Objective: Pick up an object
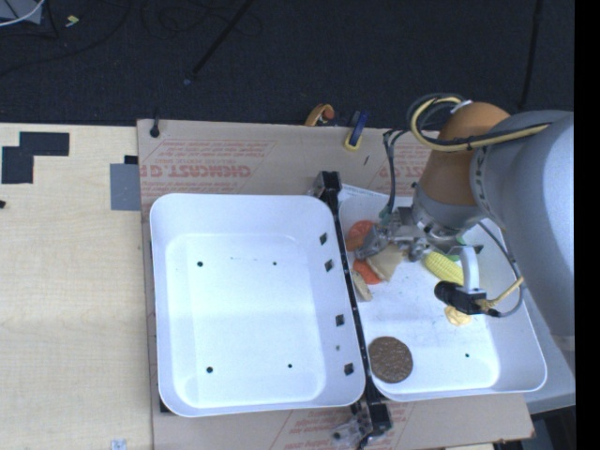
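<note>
The hand is down in the right bin among orange pieces; a brown disc lies nearer.

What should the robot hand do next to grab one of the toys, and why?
Probably lower a little onto the orange and red pieces and then close. The gripper sits low in the right bin, just above that pile by the bin's left wall, and nothing can be seen held yet. The yellow corn and the brown disc lie farther off.
</note>
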### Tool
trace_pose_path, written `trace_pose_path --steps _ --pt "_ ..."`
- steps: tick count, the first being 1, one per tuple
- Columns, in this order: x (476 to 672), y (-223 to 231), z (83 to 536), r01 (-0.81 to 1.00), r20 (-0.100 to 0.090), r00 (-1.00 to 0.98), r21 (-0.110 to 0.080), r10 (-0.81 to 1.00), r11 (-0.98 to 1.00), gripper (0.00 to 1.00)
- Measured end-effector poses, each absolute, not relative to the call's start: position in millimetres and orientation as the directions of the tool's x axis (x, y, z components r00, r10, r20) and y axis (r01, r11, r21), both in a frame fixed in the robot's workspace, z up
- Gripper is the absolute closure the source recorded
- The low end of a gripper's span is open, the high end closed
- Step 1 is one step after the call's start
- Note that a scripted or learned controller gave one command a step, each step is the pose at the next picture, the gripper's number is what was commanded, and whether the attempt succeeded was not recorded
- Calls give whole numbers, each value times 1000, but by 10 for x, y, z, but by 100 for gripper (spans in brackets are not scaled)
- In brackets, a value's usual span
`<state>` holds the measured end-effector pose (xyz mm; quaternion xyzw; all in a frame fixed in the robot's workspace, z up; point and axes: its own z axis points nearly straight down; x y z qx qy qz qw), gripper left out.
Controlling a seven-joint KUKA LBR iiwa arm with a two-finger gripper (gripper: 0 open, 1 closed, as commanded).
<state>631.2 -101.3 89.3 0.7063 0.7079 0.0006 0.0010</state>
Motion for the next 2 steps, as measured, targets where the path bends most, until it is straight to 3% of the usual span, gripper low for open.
trace_pose_path --steps 1,2 --pt "6295 -1010 994 1000 2 -2 -1 1000 2 100" --pt "6454 46 1933 1000 -1 -6 5 1000 6 100"
